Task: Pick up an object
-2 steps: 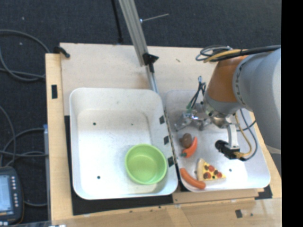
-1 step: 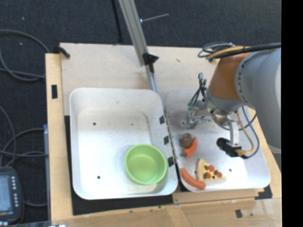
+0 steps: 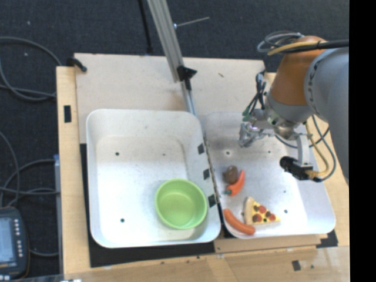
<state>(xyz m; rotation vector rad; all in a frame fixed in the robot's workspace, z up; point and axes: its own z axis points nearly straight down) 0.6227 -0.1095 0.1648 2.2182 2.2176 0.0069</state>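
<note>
My gripper (image 3: 247, 135) hangs over the far part of the right bin (image 3: 305, 207), with bare bin floor beneath it. Nearer the front of that bin lie a brown lump (image 3: 231, 173), an orange carrot (image 3: 237, 184), a pizza slice toy (image 3: 258, 212) and a red-orange sausage (image 3: 238, 222). These lie well below and in front of the gripper. A green bowl (image 3: 181, 202) sits in the left bin (image 3: 117, 157) at its front right corner.
A slanted aluminium post (image 3: 170, 37) rises behind the bins, its foot near the divide between them. The grey and orange arm (image 3: 299, 81) covers the right bin's far right corner. Cables (image 3: 311, 157) hang beside the wrist.
</note>
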